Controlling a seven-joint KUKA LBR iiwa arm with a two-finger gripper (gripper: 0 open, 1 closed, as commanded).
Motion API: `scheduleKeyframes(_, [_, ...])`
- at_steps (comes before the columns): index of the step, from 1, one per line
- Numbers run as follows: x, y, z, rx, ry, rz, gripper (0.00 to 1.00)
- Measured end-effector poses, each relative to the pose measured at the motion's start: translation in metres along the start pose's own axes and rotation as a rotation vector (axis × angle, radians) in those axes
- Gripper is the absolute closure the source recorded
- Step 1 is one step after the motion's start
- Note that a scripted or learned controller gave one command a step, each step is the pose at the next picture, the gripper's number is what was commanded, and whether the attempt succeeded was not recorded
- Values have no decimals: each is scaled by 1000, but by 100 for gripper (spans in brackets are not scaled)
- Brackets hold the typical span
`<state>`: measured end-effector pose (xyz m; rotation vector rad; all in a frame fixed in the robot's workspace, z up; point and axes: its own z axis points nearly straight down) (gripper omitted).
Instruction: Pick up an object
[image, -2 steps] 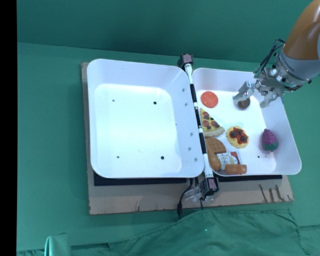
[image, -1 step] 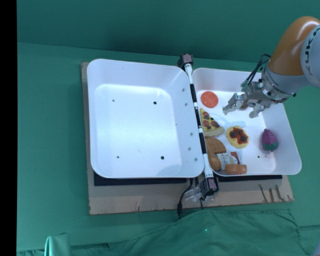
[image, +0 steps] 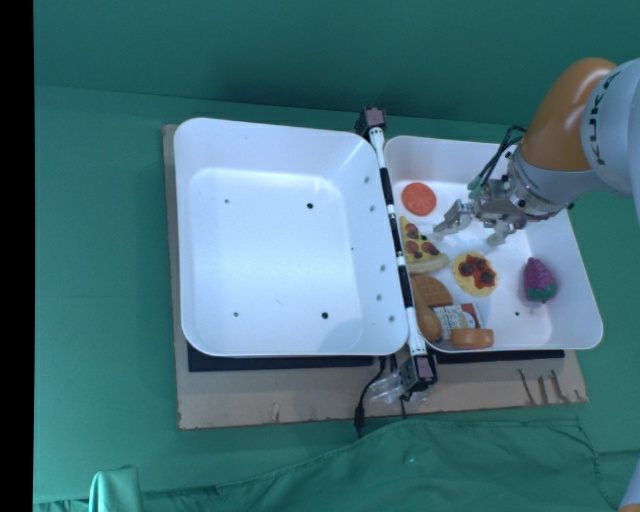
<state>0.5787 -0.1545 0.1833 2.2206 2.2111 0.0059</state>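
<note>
You had the gripper (image: 474, 222) hanging over the right bin (image: 578, 300), its fingers spread wide with nothing between them. Taking the round tart (image: 475, 273) as your landmark, the gripper sat just above it in the view, toward the bin's far wall. The red disc (image: 419, 197) lay up and left of the tart, the pizza slice (image: 421, 247) just to its left, the purple berry (image: 539, 281) to its right. The tart looked nearest the jaws; being round, it offered no long axis to align with.
</note>
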Motion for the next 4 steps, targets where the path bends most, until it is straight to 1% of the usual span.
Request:
scheduleKeyframes(1, [-2, 3, -16, -14, -6, 3, 100])
scheduleKeyframes(2, [-1, 3, -62, -2, -1, -1, 100])
scheduleKeyframes(3, [-7, 5, -109, -3, -2, 0, 100])
scheduleKeyframes(4, [-4, -2, -168, -5, -2, -1, 100])
